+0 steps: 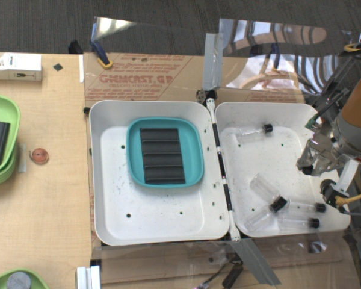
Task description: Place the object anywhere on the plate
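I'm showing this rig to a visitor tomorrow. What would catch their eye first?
The teal plate with its dark ribbed insert, sitting in the left bin. Next, the clear tubes with black caps scattered in the right bin, and the arm's pincer at that bin's right edge.

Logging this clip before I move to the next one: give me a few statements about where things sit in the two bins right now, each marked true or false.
1. The teal plate lies in the left bin. True.
2. A clear tube with a black cap lies on the plate. False: it lies in the right bin, near the far side.
3. The plate carries a dark ribbed insert. True.
4. The tool hangs over the left bin. False: it is at the right bin's right edge.
5. Several more clear tubes lie near the right bin's front edge, among them one with its black cap up. True.
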